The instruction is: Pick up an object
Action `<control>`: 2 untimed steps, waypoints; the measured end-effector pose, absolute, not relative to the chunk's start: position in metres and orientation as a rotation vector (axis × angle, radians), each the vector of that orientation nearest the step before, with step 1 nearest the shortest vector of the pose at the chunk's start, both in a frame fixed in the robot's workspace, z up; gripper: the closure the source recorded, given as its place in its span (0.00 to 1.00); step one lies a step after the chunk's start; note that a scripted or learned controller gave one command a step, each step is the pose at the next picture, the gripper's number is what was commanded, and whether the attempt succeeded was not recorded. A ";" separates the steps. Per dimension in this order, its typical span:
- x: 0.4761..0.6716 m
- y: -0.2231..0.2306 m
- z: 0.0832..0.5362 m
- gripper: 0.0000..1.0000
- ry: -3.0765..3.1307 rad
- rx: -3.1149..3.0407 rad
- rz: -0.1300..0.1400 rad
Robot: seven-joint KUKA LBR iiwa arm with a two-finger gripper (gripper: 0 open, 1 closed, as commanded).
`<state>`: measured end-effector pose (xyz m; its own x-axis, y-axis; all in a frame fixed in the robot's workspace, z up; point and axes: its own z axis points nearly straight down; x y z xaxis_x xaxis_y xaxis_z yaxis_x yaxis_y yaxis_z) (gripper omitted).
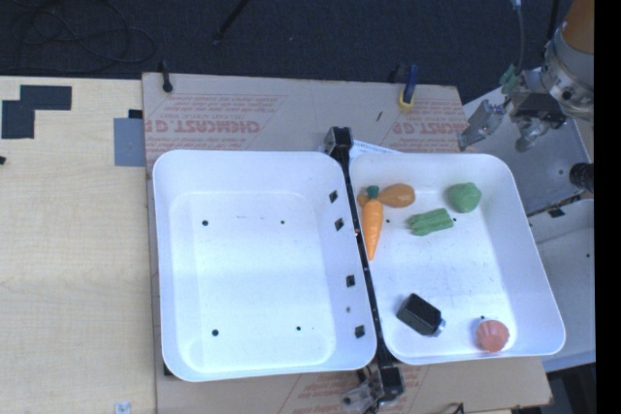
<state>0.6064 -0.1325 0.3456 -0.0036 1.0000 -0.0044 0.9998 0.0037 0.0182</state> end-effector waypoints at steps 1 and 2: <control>0.541 -0.105 0.461 0.00 2.220 2.213 0.011; 0.501 -0.027 0.519 0.00 2.229 2.211 0.006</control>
